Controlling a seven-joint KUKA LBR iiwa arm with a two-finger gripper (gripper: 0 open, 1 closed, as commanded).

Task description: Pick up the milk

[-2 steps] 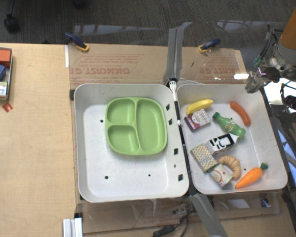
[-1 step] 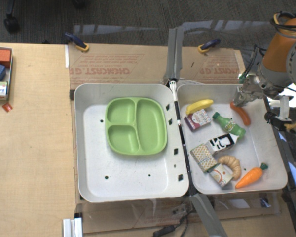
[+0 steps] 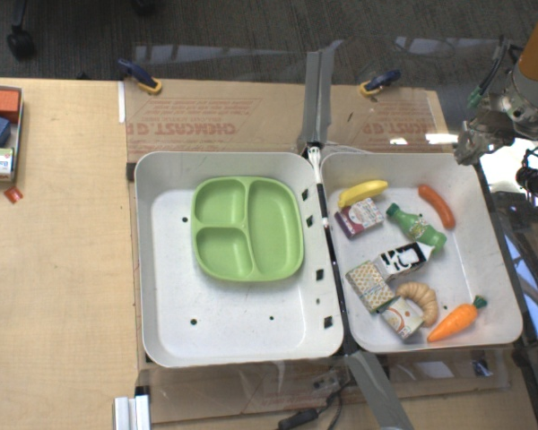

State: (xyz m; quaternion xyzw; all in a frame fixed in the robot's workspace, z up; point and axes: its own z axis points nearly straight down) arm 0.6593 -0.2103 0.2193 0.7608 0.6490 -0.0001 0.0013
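Gripper (image 3: 473,143) at upper right, above the right bin's (image 3: 498,240) far corner; fingers small and blurred against clutter, can't tell if open or closed. Nothing seen between them. Arm (image 3: 529,70) cut off by the right edge, only wrist and cables visible, reaching in from the right, well apart from the milk. Milk (image 3: 403,259) is a small black-and-white carton lying on its side mid right bin, between green bottle (image 3: 418,226) and croissant (image 3: 419,296). Patterned box (image 3: 369,285) just beside it. Banana (image 3: 362,191), purple carton (image 3: 359,217), sausage (image 3: 437,205), carrot (image 3: 455,321) around. Left bin (image 3: 161,267) has green tray (image 3: 247,228).
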